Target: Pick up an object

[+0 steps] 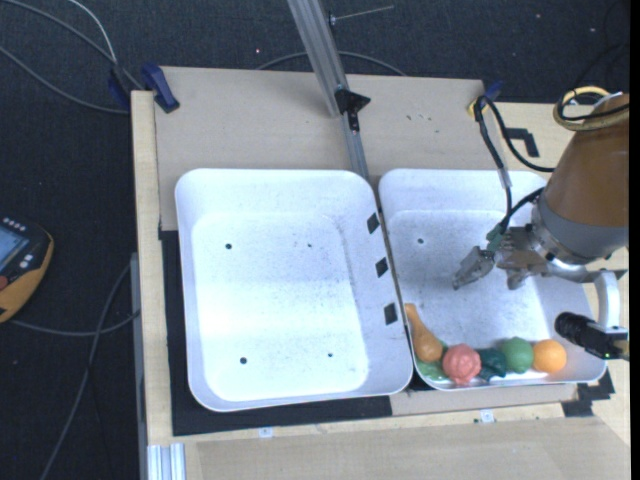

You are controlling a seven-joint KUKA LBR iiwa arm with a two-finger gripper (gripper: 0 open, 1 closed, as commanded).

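hand (492, 268) over right bin (440, 193) – toys (490, 358) nr front

light: even, bright overhead | white bins (270, 193) slightly glaring; shadows soft | focus: mildly soft throughout

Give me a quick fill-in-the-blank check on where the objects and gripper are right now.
1. The toys lie in the ____ bin.
2. They line its ____ edge.
3. The pink ball sits between the orange carrot and the ____ toy.
4. The gripper hangs over the ____ bin.

Missing: right; near; green; right
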